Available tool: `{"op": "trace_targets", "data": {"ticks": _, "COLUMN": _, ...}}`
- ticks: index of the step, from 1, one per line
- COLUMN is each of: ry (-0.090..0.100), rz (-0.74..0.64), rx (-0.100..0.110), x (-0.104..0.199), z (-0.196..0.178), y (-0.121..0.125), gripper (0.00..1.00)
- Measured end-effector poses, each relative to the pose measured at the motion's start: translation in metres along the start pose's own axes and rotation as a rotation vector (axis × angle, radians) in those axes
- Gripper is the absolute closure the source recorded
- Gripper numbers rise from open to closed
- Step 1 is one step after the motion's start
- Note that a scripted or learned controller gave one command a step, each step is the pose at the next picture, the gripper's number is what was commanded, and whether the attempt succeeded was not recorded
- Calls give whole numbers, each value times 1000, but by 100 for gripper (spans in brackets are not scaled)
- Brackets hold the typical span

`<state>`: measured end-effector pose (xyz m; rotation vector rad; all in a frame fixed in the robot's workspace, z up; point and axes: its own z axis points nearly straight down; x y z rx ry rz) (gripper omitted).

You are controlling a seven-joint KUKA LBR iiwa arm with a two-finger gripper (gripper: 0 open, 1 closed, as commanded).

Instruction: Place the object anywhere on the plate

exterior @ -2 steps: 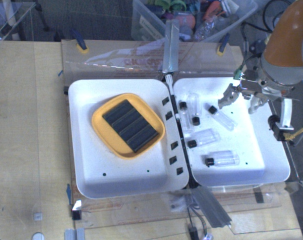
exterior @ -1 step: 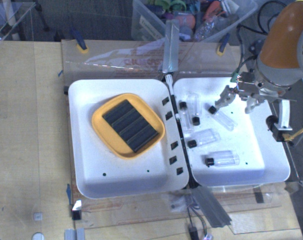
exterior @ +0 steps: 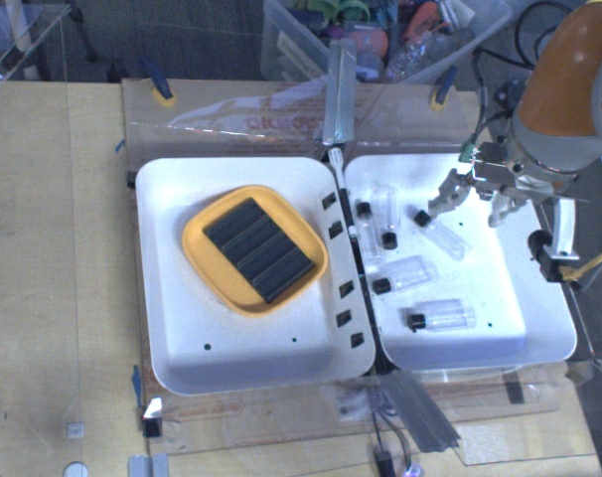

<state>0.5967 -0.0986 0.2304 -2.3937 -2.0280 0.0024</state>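
While the gripper [exterior: 472, 199] is hovering over the right bin [exterior: 539, 336], its fingers are standing apart with nothing between them. Several clear vials with black caps are lying in that bin: one [exterior: 440, 230] just below and to the left of the fingertips, one [exterior: 405, 273] further below, one [exterior: 440, 317] lowest of all, and an upright pair [exterior: 377, 212] off to the left. Far left of the tool, the plate [exterior: 253, 249] is sitting in the other bin [exterior: 182, 356], carrying a dark ribbed insert. I am judging a vial light, rigid, smooth and apt to roll or slip; closing across the middle of its barrel is looking safest.
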Motion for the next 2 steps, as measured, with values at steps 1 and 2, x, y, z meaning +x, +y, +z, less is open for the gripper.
{"op": "trace_targets", "data": {"ticks": 1, "ry": 0, "rz": 0, "rx": 1, "x": 19, "z": -18, "y": -20, "gripper": 0}}
{"op": "trace_targets", "data": {"ticks": 2, "ry": -1, "rz": -45, "rx": 0, "x": 23, "z": -10, "y": -22, "gripper": 0}}
